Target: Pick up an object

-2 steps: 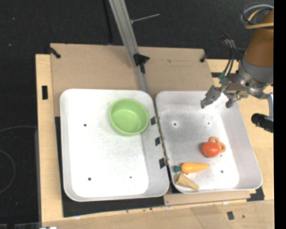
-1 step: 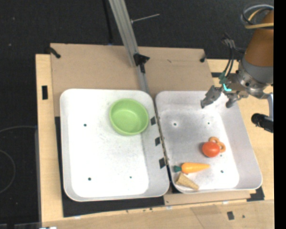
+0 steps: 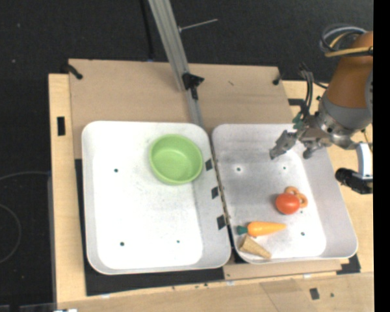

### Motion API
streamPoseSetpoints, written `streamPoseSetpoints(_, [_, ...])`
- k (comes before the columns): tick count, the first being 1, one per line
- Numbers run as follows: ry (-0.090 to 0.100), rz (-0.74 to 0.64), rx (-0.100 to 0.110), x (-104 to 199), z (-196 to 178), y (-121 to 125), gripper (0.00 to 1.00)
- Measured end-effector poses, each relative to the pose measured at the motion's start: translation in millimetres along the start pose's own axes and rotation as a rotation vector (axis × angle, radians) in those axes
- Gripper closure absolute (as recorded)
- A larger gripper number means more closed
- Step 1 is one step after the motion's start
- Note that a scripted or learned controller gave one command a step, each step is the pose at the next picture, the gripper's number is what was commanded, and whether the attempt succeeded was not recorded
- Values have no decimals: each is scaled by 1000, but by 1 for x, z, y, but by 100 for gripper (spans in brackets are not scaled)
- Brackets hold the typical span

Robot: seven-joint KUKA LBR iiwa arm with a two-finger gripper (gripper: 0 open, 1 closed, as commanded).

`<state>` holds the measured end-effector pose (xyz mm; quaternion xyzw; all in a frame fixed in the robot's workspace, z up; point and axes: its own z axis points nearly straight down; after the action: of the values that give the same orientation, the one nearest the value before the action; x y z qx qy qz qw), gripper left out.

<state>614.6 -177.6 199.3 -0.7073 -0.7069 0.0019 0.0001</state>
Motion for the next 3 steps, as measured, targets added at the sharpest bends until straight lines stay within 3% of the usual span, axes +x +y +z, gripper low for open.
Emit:
streamPoseSetpoints(2, [1,1,1,-10,100,0,0])
streamPoseSetpoints(3, [0,4,-6,-12,85,2,100])
